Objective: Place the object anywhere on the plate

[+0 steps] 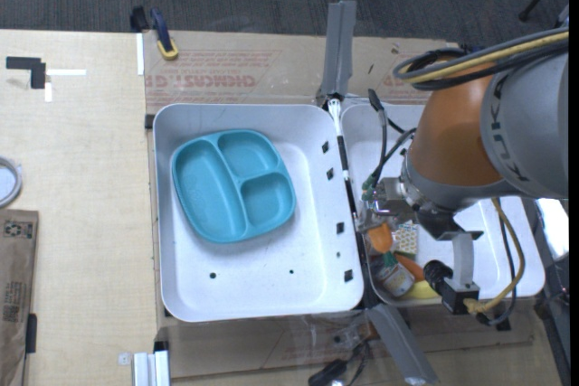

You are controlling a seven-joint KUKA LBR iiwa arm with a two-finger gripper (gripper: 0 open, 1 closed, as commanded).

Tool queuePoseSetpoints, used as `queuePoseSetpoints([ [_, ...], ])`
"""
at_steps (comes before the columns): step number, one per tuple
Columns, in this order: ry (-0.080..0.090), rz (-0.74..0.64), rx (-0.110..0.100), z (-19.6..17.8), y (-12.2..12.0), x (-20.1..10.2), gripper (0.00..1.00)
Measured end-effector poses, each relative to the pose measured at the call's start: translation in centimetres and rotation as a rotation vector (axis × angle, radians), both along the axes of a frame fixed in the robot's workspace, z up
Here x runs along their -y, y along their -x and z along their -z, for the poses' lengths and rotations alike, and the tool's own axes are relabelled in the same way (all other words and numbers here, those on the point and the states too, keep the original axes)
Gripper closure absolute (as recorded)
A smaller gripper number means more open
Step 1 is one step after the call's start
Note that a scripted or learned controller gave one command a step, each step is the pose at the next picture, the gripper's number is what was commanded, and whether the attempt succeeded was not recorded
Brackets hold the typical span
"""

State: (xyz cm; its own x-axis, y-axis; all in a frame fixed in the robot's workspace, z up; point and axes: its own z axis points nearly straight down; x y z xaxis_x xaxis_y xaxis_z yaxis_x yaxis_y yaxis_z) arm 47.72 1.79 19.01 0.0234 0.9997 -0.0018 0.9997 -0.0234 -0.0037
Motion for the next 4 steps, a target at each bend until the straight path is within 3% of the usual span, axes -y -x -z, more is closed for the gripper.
queuePoseSetpoints([
  [1, 0.001, -0.033, 0.001, -4.2, -8.7, -9.3, 1.0],
  [2, 0.001, -0.266, 0.002, -11.0, -11.7, -8.3, 1.0],
  [3, -0.001, -0.425, -0.001, -2.9, -10.8, -13.0, 1.0],
  [4, 0.0, -0.425, -0.001, -2.9, -10.8, -13.0, 0.0],
])
